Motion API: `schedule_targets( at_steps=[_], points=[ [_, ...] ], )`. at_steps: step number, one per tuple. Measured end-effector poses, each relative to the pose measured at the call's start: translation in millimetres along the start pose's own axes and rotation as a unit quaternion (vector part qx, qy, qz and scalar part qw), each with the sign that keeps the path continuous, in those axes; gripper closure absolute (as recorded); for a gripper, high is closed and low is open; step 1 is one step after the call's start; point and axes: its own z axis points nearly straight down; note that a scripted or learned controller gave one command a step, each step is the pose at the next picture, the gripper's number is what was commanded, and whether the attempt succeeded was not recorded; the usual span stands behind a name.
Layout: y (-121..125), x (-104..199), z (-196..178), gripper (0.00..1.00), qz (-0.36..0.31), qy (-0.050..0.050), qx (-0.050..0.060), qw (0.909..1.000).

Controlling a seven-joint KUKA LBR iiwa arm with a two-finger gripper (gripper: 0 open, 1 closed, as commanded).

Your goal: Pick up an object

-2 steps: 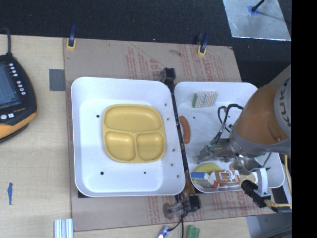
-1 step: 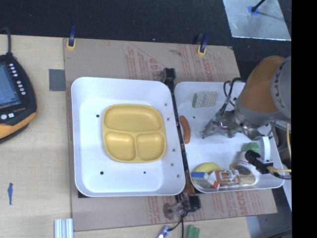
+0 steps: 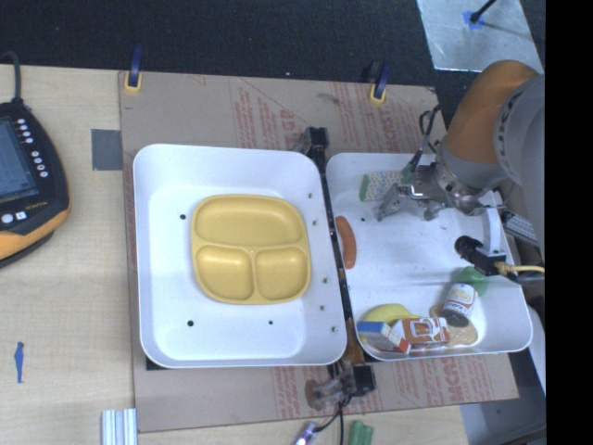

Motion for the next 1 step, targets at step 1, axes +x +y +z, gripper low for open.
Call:
schedule_targets(
  at_steps=[1],
  points=[
    [27.8,51.1,0.1,0.0,0.0,0.0,0.0,1.0]
  ],
)
